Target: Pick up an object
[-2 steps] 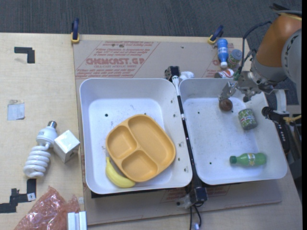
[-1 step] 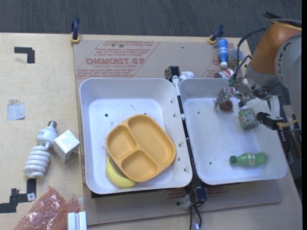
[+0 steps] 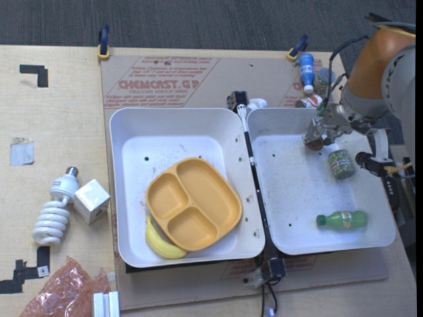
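Jaws low at 1 o'clock in right bin; state unreadable, cannot tell if anything is held. Small green-labelled jar just beside me at 4 o'clock. Green bottle lies near 5 o'clock rim.

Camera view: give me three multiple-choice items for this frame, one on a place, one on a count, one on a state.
1. Where does the banana lie?
A. in the right bin
B. in the left bin, partly under the orange tray
C. on the bench by the light bulb

2. How many compartments has the orange tray?
A. two
B. three
C. five

3. How does the green bottle rest?
A. on its side
B. upright
C. inside the tray

Answers:
1 B, its yellow end pokes out below the tray.
2 B, three hollows show.
3 A, it lies flat on the right bin floor.
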Tool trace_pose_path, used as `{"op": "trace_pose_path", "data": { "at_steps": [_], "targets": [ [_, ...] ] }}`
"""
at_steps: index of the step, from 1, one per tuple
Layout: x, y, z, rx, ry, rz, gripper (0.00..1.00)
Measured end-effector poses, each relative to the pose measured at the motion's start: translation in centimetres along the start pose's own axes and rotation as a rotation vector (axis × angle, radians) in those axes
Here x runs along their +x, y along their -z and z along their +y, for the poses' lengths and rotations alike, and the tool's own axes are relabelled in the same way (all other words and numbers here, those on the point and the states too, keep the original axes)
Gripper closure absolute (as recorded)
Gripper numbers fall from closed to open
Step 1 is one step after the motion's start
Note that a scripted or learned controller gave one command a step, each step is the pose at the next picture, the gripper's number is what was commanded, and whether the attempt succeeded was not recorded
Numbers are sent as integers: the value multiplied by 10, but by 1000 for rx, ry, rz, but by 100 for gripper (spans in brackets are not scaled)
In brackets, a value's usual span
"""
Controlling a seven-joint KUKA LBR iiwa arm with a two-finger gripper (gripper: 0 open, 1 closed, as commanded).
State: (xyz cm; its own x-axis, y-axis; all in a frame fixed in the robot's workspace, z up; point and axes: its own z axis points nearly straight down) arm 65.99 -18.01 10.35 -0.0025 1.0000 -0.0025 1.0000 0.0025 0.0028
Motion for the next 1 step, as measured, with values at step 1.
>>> {"op": "trace_pose_path", "data": {
  "at_steps": [1],
  "targets": [
    [66, 133, -20, 1, -1, 1, 100]
  ]
}}
